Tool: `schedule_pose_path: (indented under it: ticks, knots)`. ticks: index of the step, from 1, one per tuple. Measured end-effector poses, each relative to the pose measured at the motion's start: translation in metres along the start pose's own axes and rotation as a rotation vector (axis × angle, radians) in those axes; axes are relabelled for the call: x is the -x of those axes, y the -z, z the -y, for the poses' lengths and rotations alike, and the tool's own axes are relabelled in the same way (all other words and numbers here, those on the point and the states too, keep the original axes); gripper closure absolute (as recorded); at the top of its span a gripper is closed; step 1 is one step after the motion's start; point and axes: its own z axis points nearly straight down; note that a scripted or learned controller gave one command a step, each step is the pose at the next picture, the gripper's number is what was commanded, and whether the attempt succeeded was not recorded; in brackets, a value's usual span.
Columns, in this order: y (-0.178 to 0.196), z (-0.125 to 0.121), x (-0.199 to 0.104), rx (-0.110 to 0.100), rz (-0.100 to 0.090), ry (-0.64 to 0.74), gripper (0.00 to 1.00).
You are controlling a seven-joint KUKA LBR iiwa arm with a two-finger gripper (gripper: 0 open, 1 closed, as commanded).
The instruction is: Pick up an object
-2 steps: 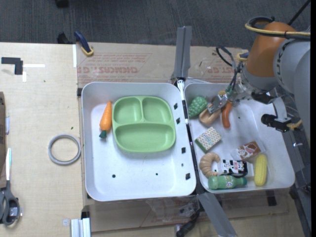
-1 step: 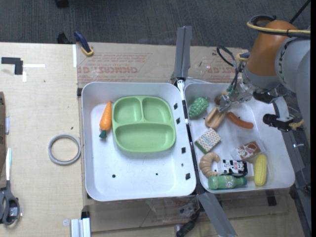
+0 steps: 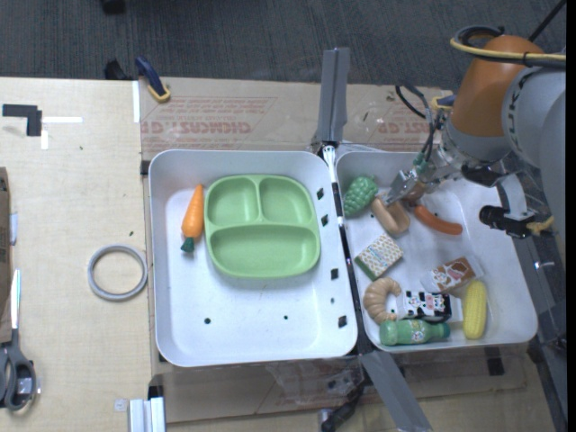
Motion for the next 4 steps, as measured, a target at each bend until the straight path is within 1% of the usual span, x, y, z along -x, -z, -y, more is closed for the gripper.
schedule_pose_path:
  ticks: [1, 2, 3, 4]
  knots:
    - [0.001, 0.032, 0.040, 0.001, 0.001, -0.106, 0.00]
    - [-0.011, 0.053, 0.029, 0.001, 0.001, -0.128, 0.00]
    - [0.002, 0.051, 0.031, 0.009, 0.004, -0.131, 1.00]
    - [0.000, 0.051, 0.029, 0.005, 0.002, -0.130, 0.00]
